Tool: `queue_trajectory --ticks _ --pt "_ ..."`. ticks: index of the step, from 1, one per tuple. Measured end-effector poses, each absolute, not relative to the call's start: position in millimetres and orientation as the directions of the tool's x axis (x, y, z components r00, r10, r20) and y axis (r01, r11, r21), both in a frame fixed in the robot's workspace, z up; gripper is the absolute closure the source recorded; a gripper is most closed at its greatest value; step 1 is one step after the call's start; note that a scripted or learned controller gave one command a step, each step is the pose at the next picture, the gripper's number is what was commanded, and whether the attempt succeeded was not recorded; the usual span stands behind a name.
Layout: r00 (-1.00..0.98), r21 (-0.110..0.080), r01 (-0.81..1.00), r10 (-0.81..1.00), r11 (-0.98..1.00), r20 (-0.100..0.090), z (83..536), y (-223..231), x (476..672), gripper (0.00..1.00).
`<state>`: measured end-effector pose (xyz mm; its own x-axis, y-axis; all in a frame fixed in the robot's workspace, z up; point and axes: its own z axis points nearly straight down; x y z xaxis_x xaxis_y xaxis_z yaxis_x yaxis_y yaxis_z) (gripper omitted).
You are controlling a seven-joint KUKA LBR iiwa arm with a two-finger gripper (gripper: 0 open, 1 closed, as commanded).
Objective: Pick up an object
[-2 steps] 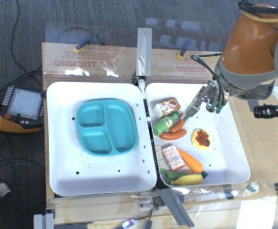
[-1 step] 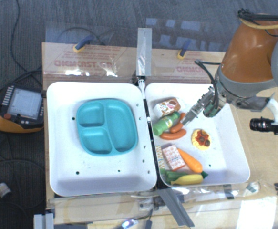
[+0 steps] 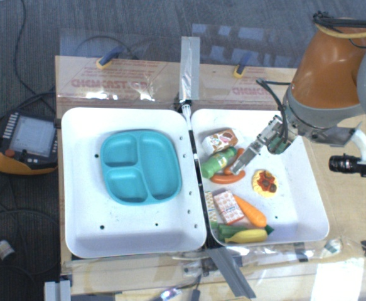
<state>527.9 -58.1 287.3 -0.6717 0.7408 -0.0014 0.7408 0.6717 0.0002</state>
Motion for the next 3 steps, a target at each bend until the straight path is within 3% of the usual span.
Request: queue_trajectory --ticks 1,2,3 --pt "-0.667 -0.002 0.745 0.745 0.667 -0.003 269 -54 547.4 0.00" --pt "-0.590 -0.003 0.807 0.807 0.590 -0.001 212 -96 510.8 0.00" --pt "-0.755 0.001 0.656 0.656 0.755 -0.001 103 -118 485.9 0.00"
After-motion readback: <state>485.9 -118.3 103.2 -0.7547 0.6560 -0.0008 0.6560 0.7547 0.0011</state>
